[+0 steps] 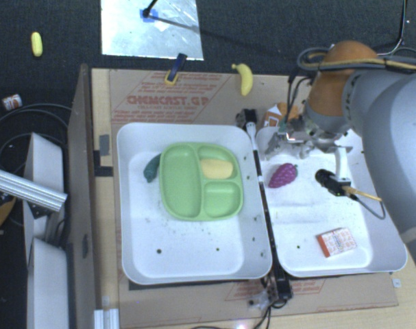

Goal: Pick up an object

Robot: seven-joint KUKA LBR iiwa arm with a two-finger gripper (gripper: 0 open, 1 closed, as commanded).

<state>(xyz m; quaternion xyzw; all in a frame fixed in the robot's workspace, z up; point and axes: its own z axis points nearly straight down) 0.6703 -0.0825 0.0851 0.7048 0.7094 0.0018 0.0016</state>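
We judged the purple grape bunch (pixel 283 175) light and bumpy, best pinched across its middle; whether the gripper (pixel 288 141) was clenched we could not tell.

The bench (pixel 125 88) bears 2 bins, left bin (pixel 142 245) and right bin (pixel 303 211), plus a yellow banana (pixel 245 79).

On my desk (pixel 194 94), the left bin (pixel 136 252) holds a divided plate (pixel 187 190) with a block (pixel 216 168) in its far right compartment. The right bin (pixel 303 211) holds a grape bunch (pixel 282 175) toward the far left and a small box (pixel 336 241) toward the near right.
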